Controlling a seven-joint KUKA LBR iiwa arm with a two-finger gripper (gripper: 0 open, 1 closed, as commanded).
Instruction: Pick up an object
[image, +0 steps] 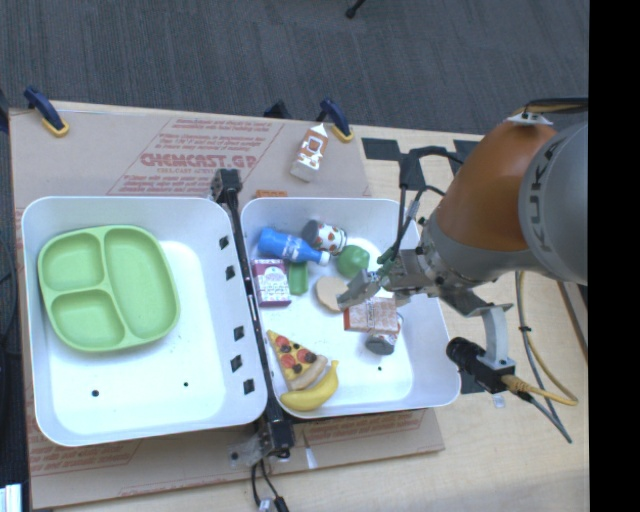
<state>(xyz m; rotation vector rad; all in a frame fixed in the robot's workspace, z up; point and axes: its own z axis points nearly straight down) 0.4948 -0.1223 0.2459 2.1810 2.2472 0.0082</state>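
Observation:
My gripper (366, 292) hangs over the right part of the right bin (425, 385), just above a red and white carton (374, 317). Close to it lie a tan round cookie (328, 293), a green round piece (352, 260) and a grey lump (380, 344). Further left in the same bin are a blue bottle (285, 245), a small figure with a white head (326, 237) and a maroon box (271, 281). A pizza slice (293, 358) and a banana (312, 391) rest near the front edge. Nothing shows between the fingers.
The left bin (140, 400) holds a light green divided plate (106, 287). A small orange and white carton (311, 154) lies on the cardboard sheet behind the bins. Black clips sit on the divider between the bins. Cables and a black fitting (478, 367) lie right of the right bin.

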